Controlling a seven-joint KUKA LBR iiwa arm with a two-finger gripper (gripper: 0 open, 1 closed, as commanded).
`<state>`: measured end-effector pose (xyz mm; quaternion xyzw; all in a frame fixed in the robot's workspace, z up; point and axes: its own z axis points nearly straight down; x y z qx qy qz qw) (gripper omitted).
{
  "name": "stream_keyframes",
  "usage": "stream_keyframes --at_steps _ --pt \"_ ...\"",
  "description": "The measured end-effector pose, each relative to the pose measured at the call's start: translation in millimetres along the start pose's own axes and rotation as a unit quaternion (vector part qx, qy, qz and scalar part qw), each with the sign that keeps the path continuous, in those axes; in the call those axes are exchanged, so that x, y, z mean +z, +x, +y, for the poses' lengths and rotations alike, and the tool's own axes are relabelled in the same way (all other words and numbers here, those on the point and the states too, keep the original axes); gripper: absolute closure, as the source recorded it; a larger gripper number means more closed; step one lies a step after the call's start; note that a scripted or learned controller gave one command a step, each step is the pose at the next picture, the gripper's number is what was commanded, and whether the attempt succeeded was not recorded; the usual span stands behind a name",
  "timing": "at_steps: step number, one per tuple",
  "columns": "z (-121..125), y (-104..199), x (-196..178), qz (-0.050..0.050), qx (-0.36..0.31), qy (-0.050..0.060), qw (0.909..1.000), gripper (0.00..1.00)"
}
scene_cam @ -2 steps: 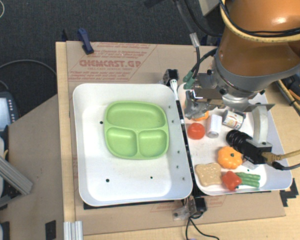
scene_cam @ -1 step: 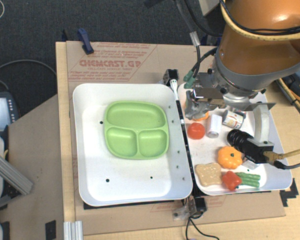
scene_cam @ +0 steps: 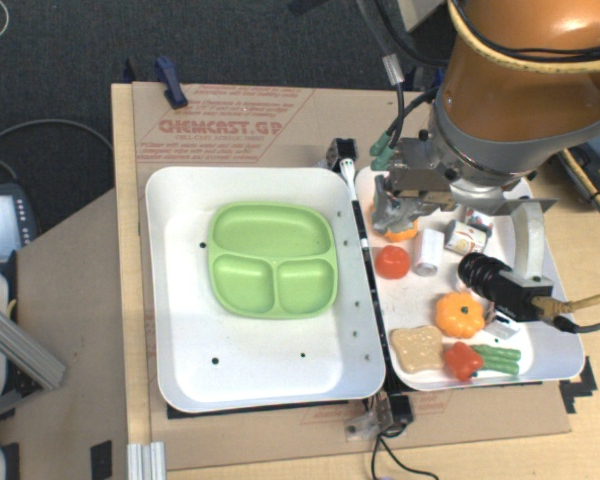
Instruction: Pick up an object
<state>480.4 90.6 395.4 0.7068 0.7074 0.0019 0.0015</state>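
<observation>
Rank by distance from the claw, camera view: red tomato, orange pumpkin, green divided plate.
Claw sits at the right bin's top left.
1. Red tomato, just below the claw.
2. Orange pumpkin, lower right, mid right bin.
3. Green divided plate, centre of the left bin.

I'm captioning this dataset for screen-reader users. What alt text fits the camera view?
A grey-and-orange robot arm reaches over the right white bin, its gripper low among toy foods: a tomato, a small pumpkin, a bread slice. The left white bin holds a green divided plate.
</observation>
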Motion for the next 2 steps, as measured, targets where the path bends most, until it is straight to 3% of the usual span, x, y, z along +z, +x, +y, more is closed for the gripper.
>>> stream_keyframes --at_steps 2 --pt "1 1 -20 0.000 -0.001 -0.002 1.0000 1.00"
